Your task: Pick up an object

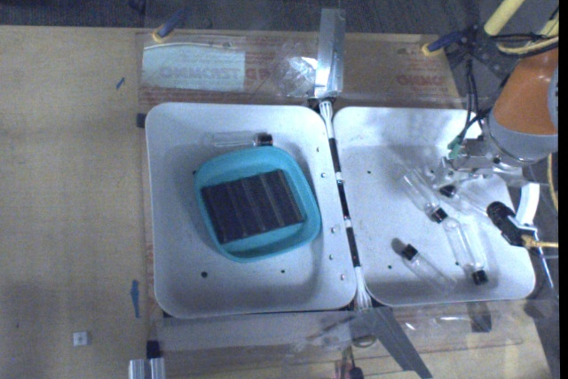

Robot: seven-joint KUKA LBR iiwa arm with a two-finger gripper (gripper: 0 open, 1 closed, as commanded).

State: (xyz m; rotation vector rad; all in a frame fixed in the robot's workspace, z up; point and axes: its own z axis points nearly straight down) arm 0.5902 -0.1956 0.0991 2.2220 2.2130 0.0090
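I see the tool (461,157) low over the right bin (373,138), near its far right side, just above some small clear tubes (424,195) with black caps. I cannot tell how wide it is spread, or if it has anything. Another clear tube (465,249) lies near the bin's near right corner, and a little black piece (407,251) sits apart toward the middle. The left bin (169,191) has a blue tray (257,201) and one more tube (238,139). I think I should go slow, aim at one tube's middle, and close across it, not along it.
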